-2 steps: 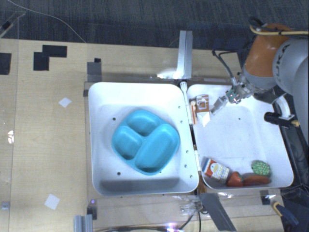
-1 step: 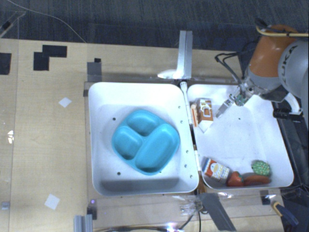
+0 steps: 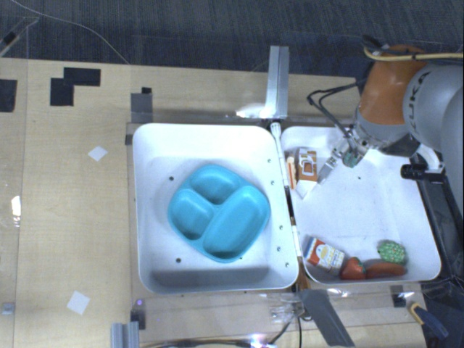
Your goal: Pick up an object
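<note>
In the right bin [image 3: 373,209], a small brown and white box [image 3: 307,167] lies at the upper left corner, next to a thin orange stick [image 3: 291,172] along the bin's left wall. My gripper [image 3: 332,167] hangs low just right of that box, close to its edge, with nothing seen in its grasp. Along the bin's front edge lie a small white and orange carton [image 3: 324,255], a red piece [image 3: 353,268], a long reddish piece [image 3: 385,270] and a green knobbly item [image 3: 391,251].
The left bin [image 3: 145,194] holds a blue divided plate [image 3: 219,212]. A metal post [image 3: 278,82] stands behind the divider between the bins. The grey arm with its orange band [image 3: 388,89] comes in over the right bin's back right corner, with black cables beside it.
</note>
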Controlling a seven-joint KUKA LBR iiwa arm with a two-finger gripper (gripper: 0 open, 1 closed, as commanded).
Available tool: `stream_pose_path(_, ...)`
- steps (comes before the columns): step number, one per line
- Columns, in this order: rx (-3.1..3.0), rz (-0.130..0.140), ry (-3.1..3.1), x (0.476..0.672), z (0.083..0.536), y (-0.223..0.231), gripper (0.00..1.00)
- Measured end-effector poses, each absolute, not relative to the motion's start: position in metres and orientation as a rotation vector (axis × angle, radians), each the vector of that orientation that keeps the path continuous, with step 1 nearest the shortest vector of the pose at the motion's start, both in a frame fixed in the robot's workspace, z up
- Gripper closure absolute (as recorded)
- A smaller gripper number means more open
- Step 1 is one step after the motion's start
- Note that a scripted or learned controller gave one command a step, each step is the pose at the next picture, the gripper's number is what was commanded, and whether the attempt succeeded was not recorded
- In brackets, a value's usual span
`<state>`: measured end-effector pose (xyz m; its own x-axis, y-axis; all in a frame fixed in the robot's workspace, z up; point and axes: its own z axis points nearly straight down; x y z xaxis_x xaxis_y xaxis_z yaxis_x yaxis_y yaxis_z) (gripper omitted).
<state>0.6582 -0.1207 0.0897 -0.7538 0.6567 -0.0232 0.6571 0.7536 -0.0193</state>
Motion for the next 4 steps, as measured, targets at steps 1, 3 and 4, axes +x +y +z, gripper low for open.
stream_pose_path(1,1.093,-0.011,2.924,0.662,0.1,-0.112,1.0)
stream_pose_path(3,1.087,-0.002,2.911,0.668,0.124,-0.11,1.0)
stream_pose_path(4,1.133,0.001,2.902,0.667,0.114,-0.107,1.0)
